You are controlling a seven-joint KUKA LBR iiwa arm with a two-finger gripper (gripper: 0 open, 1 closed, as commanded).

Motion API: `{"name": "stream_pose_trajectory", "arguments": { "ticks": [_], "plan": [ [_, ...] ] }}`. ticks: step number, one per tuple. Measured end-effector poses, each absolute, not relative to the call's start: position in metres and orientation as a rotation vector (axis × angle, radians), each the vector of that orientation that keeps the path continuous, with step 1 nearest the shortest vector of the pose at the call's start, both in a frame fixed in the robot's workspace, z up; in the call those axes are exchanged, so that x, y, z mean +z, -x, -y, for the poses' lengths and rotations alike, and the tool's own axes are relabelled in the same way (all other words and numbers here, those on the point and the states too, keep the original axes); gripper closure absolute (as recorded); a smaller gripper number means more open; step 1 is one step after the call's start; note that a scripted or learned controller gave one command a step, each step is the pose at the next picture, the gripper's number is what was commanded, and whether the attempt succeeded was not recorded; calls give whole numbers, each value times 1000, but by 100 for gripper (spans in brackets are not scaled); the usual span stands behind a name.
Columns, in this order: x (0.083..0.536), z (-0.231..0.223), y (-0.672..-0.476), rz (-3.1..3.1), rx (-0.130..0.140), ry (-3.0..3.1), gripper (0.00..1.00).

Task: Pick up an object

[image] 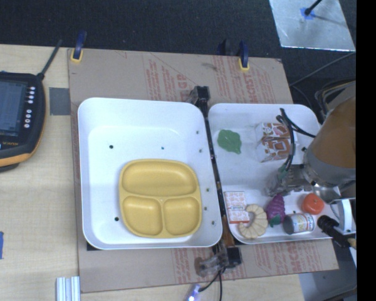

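Gripper lowered into the right bin, among the small objects.

The gripper (287,182) is seen low in the right bin (244,115), just above a purple object (276,208); whether its fingers are apart or together cannot be told. Near it are found an orange object (313,203), a small jar (299,223), a ring-shaped pastry (254,221), a red-and-white packet (235,206), a clear packet (274,141) and a green object (229,140). A yellow divided tray (161,197) is held in the left bin (138,115).
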State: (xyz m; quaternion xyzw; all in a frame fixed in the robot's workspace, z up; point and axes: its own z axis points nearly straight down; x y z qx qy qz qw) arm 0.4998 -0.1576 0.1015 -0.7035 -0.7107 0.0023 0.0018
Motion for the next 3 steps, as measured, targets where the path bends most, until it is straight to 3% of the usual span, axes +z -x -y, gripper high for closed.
{"name": "stream_pose_trajectory", "arguments": {
  "ticks": [1,2,3],
  "plan": [
    [101,157,-500,2230,7,2208,0],
    [112,158,-500,2234,10,2204,100],
    [199,135,-476,2225,1,2215,100]
  ]
}}
